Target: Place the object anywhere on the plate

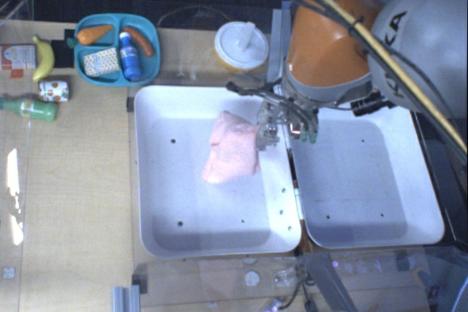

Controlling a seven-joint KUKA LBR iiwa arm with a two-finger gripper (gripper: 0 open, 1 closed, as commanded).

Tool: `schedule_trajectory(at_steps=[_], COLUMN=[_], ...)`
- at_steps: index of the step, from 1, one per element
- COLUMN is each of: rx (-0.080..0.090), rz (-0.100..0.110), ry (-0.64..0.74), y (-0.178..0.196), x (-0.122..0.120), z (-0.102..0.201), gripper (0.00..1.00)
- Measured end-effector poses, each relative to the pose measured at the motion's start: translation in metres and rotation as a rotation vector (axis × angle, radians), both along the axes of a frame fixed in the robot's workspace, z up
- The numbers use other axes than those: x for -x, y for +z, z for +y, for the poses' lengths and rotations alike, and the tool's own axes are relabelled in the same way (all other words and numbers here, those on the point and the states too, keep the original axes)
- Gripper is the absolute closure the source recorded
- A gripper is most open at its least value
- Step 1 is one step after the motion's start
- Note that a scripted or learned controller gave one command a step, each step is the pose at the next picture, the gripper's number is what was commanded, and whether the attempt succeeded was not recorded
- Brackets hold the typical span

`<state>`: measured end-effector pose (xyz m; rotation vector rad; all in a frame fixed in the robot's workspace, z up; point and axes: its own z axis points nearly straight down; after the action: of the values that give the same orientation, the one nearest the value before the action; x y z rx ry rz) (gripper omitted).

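Observation:
A pink, soft-looking flat object (232, 149) lies in the left white bin (175, 223), right of the bin's middle. My gripper (268, 134) hangs from the orange-banded wrist (325, 33) right at the object's upper right edge, close to the wall between the two bins. The wrist hides the gripper's upper part, and whether it touches the pink object cannot be made out. A teal divided plate (151, 33) with toy food sits outside the bins at the back left.
The right white bin (365, 208) lies under the arm. A white lidded cup (242, 44) stands behind the left bin. A banana (44, 57), a small can (53, 90) and a green bottle (29, 109) lie on the wooden bench at the left.

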<state>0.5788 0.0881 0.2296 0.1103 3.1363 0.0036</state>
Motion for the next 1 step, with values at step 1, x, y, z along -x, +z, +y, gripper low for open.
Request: schedule_trajectory(at_steps=[1], rx=[0.0], rz=[0.001], ry=[0.07], y=[-0.0031], x=[0.0213], z=[0.0467], gripper=[1.0])
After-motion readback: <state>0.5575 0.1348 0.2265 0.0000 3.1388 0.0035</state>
